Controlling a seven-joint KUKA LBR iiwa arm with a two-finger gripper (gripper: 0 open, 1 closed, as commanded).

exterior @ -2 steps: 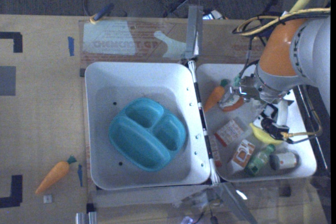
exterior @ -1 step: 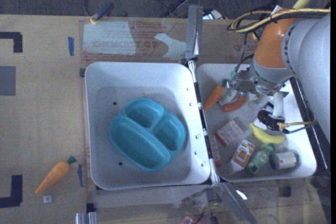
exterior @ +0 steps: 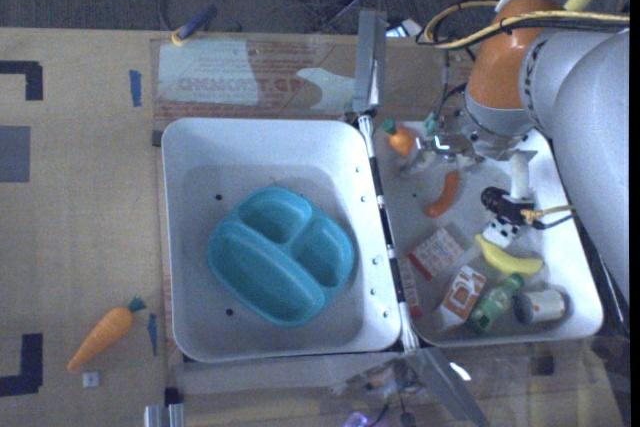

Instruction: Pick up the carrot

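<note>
Carrot point(exterior: 101, 336) lies at lower left on the counter point(exterior: 70, 245), likely light, hard, smooth. Grab its fat middle. Hand point(exterior: 440, 147) is at upper right; can't tell its grip.

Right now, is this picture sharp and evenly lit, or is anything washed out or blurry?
In the camera view the light is soft and fairly even, with a faint shadow along the left bin's inner walls. The whole picture is slightly soft, so print on the small boxes cannot be read. The arm's pale casing at the right is bright and nearly washed out. The blue plate shows no glare.
</note>
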